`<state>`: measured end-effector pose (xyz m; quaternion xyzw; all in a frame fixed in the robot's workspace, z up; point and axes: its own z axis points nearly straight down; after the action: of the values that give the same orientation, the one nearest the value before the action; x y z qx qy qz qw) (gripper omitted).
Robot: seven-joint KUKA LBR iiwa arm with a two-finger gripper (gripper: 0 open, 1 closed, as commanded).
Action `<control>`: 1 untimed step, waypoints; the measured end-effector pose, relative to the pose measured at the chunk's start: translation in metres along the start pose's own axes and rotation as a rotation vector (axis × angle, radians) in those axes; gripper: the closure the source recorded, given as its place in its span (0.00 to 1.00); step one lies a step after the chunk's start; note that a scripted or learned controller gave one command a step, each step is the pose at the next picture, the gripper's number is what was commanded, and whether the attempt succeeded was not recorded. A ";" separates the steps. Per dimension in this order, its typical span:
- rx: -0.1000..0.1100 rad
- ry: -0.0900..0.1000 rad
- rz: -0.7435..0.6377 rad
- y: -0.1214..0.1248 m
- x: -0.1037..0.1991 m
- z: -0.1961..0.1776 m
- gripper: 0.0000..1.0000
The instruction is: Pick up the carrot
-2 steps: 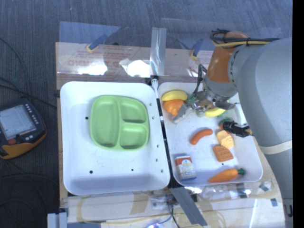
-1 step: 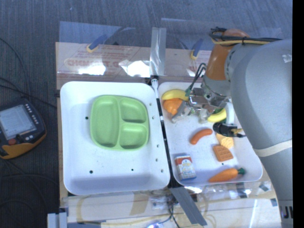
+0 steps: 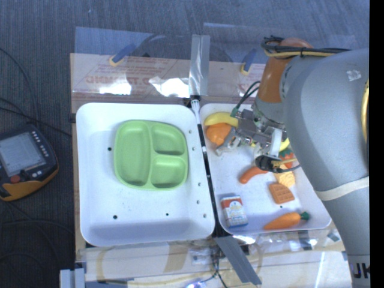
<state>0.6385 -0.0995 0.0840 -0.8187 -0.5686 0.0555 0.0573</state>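
Arm [image 3: 327, 119]: enters from the right, bulky grey link covering the right bin's [image 3: 255, 212] right side; orange band above the wrist sits high, beyond the bin's far rim. Wrist angled down and leftward into the far half of the right bin.

Tool [image 3: 231, 144]: low over the bin floor, just nearer the camera than an orange rounded piece [image 3: 217, 134] in the bin's far left corner. Thin metal fingers point left and down. Whether they are apart or together cannot be told at this angle; nothing is seen between them.

Carrot [image 3: 283, 221]: lies flat in the near right corner of the right bin, close to the near rim. Long axis runs roughly left to right, slightly tilted; tapered orange tip points left, green top end at right. Well apart from the tool, not touched.

Other contents, placed relative to the carrot:
- Small red and white carton [image 3: 233, 211] to its left, near the bin's near left corner.
- Orange cracker-like square [image 3: 281, 193] just beyond it.
- Small orange-red curved piece [image 3: 253, 174] farther beyond and left, nearer the tool.
- Yellow item [image 3: 219, 119] far beyond, against the far rim, partly behind the tool.

Left bin [image 3: 108, 203]: holds a green divided plate [image 3: 151, 155], three compartments.

Both bins sit side by side on the table [image 3: 144, 77].
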 end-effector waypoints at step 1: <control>-0.083 -0.014 -0.309 0.000 -0.008 0.001 0.00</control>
<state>0.6357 -0.1071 0.0831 -0.7227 -0.6900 0.0284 0.0274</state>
